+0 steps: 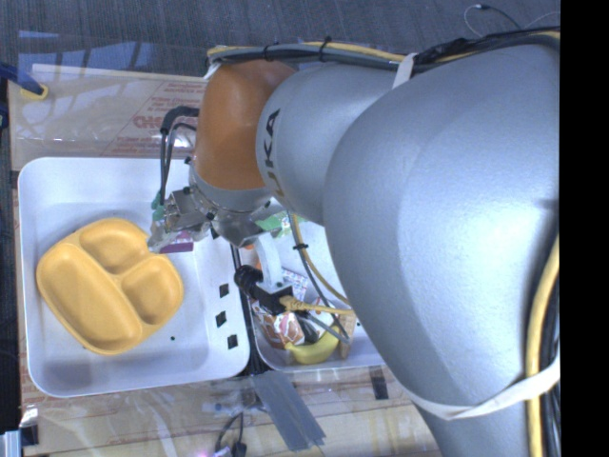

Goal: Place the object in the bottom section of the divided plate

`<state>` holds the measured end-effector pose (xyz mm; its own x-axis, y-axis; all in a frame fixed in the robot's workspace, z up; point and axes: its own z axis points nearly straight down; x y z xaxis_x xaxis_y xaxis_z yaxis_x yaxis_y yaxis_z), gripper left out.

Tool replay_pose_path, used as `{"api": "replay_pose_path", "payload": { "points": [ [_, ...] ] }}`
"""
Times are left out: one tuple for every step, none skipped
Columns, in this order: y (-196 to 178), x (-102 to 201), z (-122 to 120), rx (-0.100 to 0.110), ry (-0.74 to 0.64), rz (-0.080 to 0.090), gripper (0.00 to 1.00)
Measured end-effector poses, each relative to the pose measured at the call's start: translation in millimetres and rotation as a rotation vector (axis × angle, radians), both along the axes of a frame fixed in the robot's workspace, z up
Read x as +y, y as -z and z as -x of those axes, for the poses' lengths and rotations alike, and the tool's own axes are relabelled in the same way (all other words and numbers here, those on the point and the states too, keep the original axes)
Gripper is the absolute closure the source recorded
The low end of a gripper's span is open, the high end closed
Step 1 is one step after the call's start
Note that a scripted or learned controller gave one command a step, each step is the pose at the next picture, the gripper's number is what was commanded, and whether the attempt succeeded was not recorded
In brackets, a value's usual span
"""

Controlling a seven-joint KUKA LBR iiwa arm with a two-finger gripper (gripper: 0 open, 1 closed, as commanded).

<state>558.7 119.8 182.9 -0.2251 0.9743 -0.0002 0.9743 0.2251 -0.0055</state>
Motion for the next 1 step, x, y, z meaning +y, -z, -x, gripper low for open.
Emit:
{"api": "replay_pose_path", "payload": {
  "points": [
    [-36.6, 64.4, -57.9, -0.003, 0.09, 0.0, 1.0]
  ]
}}
